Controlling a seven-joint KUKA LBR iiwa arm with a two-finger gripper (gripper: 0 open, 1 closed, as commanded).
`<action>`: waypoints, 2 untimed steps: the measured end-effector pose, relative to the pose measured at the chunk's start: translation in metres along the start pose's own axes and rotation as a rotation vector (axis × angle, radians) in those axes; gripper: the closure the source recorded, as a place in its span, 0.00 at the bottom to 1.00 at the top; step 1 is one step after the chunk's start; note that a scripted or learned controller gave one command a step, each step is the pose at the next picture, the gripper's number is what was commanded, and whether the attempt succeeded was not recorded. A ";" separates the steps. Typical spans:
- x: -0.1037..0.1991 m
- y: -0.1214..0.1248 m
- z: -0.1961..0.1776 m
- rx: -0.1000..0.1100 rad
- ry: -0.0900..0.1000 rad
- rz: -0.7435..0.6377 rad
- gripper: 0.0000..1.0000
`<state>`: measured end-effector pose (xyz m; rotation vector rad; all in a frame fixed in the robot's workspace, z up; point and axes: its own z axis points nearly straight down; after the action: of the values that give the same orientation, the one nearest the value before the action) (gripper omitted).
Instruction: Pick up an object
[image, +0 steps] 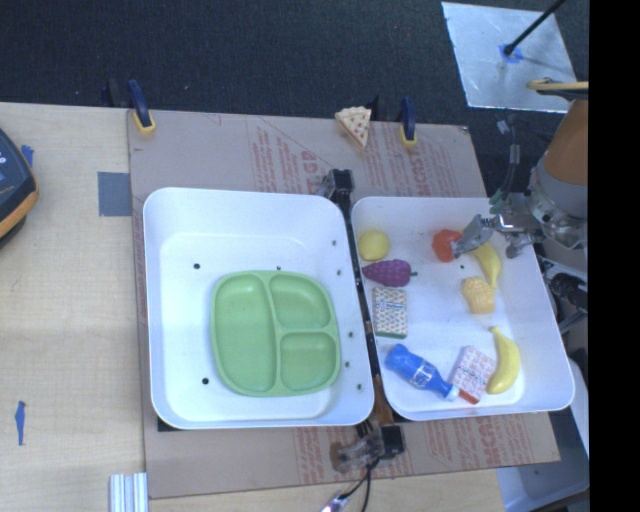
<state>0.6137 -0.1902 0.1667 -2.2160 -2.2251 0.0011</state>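
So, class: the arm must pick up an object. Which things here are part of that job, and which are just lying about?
Part of the job:
gripper
red tomato
yellow lemon
purple grapes
two bananas
blue bottle
right bin

Just lying about:
green divided plate
left bin
pizza slice toy

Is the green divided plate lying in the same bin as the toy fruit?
No, the green divided plate lies alone in the left bin, while the bananas and other toys lie in the right bin.
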 end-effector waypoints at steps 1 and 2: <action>-0.005 0.047 0.063 -0.014 -0.009 -0.002 0.00; -0.022 -0.025 0.075 0.003 -0.001 -0.001 0.00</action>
<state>0.5892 -0.2125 0.0917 -2.2139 -2.2252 0.0062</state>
